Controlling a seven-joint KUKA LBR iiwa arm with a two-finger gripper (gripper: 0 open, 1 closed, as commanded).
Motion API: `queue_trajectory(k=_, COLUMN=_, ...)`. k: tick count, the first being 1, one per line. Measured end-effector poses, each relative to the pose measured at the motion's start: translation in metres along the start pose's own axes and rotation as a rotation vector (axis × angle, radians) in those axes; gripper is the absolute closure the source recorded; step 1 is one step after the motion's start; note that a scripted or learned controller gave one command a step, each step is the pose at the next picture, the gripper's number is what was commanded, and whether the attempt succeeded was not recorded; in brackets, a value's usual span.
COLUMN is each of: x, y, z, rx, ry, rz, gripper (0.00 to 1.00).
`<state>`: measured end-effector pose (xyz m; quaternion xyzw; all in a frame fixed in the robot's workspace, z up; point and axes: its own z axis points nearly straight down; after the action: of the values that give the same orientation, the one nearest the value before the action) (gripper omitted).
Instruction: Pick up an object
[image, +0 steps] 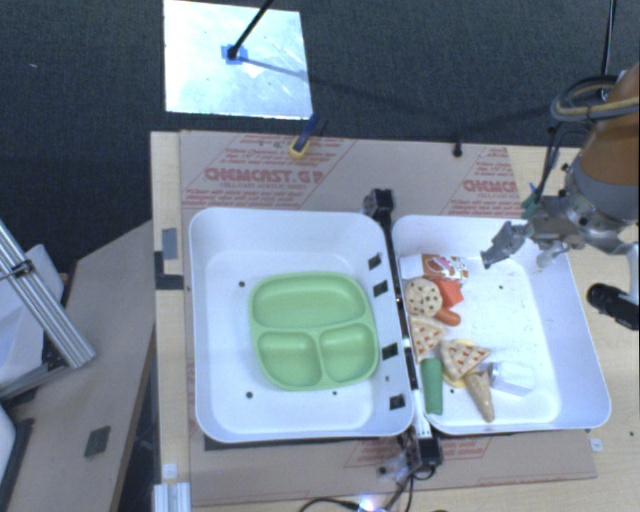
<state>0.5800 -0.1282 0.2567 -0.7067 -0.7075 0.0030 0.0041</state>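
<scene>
The tool (525, 242) hangs over the back of the right bin (540, 320), and whether it is released or clenched cannot be told. Toy food lies along that bin's left side: a cookie (423, 297), a pizza slice (464, 356), a green stick (431, 385) and a cone (480, 394). The left bin (230, 250) holds a green divided plate (312, 330).
</scene>
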Motion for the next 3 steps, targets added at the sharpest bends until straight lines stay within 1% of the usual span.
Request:
queue_trajectory(k=1, x=0.0, y=0.002, z=-0.006, rx=-0.011, ry=-0.002, rz=-0.002, gripper=0.0)
queue_trajectory(k=2, x=0.007, y=0.005, z=0.038, rx=-0.008, ry=-0.001, rz=-0.001, gripper=0.0)
queue_trajectory(k=3, x=0.011, y=0.013, z=0.096, rx=-0.008, ry=-0.001, rz=-0.001, gripper=0.0)
